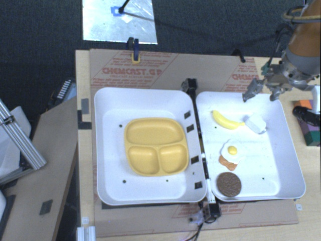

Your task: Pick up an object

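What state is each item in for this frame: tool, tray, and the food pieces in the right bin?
tool: open, holding nothing, above right bin's far edge
yellow tray: flat in left bin, compartments bare
banana: lying in right bin
white block: lying beside banana's end
fried egg: lying flat
brown patty: lying flat

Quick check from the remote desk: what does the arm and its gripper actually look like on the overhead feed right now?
The arm enters at the upper right: an orange-tan band sits above a grey, rounded wrist section. Thin dark cables loop around its upper part. Below the wrist hangs the gripper, a grey metal body ending in two slim dark fingers. No lettering or markings are legible on it at this resolution.
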